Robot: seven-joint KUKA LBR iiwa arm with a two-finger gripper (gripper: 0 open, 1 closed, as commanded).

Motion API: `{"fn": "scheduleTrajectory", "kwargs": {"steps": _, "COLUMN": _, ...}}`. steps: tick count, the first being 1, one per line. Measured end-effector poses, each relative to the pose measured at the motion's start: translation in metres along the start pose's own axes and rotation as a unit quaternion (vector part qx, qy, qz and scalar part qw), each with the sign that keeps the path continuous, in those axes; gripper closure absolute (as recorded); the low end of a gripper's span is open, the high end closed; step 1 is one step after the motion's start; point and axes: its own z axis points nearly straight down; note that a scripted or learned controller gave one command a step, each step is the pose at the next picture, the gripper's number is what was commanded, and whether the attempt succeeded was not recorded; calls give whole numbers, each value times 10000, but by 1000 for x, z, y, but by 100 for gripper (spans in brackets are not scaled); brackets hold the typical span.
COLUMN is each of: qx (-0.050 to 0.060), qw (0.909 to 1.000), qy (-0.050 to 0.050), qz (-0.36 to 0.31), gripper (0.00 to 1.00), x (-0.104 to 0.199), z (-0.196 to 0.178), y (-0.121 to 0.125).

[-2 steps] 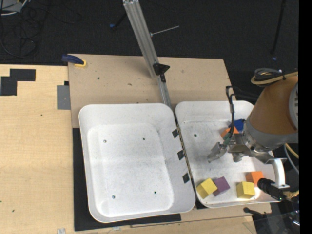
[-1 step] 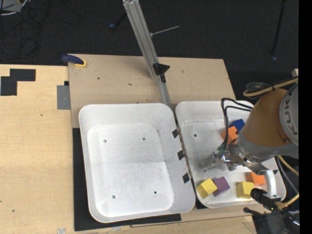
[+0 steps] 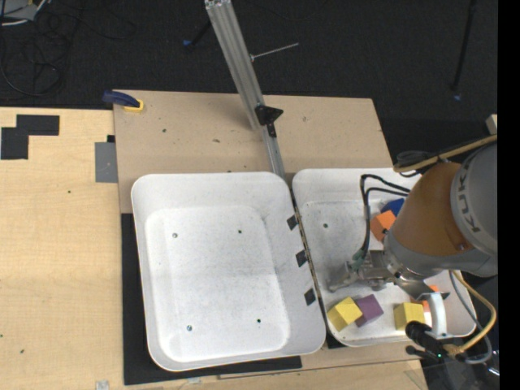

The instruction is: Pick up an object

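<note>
The gripper [image 3: 348, 276] sat low in the right bin [image 3: 325, 193], above the yellow block [image 3: 344, 313] and purple block [image 3: 370, 307], which touched each other. Whether it was closed could not be told. Descending there risked nudging both blocks or catching neither cleanly.

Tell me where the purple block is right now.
In the camera view, the purple block lies near the front edge of the right bin, touching the yellow block on its left, just below the tool.

A robotics lab: plywood bench [image 3: 325, 128], aluminium rail [image 3: 236, 51], floor cables [image 3: 32, 55].
</note>
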Motion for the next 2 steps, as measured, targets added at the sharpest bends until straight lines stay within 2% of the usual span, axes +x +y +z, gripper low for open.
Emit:
{"fn": "scheduleTrajectory", "kwargs": {"steps": 1, "qx": 5, "qw": 10000, "qy": 11, "qz": 34, "gripper": 100, "x": -1, "z": -11, "y": 0}}
{"fn": "scheduleTrajectory", "kwargs": {"steps": 2, "qx": -25, "qw": 10000, "qy": -13, "qz": -3, "gripper": 100, "x": -6, "z": -72, "y": 2}}
